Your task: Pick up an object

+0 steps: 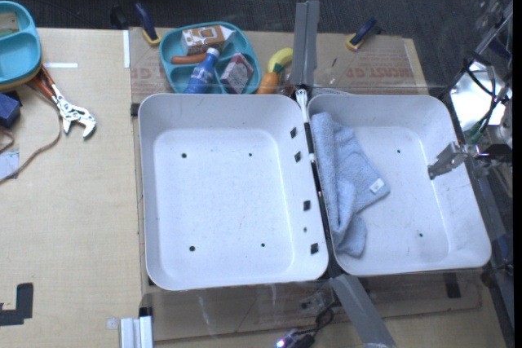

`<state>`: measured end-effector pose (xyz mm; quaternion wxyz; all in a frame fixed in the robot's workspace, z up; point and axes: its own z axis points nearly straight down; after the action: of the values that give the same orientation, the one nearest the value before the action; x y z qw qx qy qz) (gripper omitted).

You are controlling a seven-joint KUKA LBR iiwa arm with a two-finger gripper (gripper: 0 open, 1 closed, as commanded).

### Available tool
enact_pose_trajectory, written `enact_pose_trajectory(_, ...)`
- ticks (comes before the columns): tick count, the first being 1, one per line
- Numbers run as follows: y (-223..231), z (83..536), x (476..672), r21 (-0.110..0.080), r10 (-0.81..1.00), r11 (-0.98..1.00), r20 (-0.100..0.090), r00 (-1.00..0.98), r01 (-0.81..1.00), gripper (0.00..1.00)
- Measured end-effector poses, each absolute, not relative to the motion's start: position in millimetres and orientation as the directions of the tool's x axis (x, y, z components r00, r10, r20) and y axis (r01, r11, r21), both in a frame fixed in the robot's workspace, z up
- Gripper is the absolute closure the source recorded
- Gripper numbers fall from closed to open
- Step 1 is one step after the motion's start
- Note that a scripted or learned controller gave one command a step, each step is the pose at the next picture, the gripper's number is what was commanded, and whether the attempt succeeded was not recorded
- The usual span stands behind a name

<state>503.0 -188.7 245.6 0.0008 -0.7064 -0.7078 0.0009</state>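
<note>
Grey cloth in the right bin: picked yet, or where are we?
Nothing is done yet: the crumpled grey cloth lies flat along the left side of the right white bin. In hand: the gripper sits at that bin's right edge, apart from the cloth. Left: reaching it, grasping, lifting.

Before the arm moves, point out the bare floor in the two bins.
The left bin is bare across its whole floor. In the right bin, the floor is bare between the grey towel and the gripper; its left side is crowded.

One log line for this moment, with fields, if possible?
gripper: right bin's right edge, holding nothing | towel: right bin, left side | pick: not yet
</note>
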Motion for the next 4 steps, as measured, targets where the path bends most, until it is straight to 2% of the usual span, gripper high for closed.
enact_pose_trajectory(1, -114.2, 99.1, 531.4, -0.004, 0.97, -0.245, -0.001, 0.245, 0.97, 0.0)
enact_pose_trajectory(2, -166.8, 91.6, 559.7, -0.001, 0.991, -0.132, -0.001, 0.132, 0.991, 0.0)
enact_pose_trajectory(3, -137.5, 91.7, 547.9, -0.002, 1.0, 0.001, 0.0, -0.001, 1.0, 0.0)
enact_pose_trajectory(4, -100.5, 91.5, 551.2, -0.002, 1.0, 0.012, 0.0, -0.012, 1.0, 0.0)
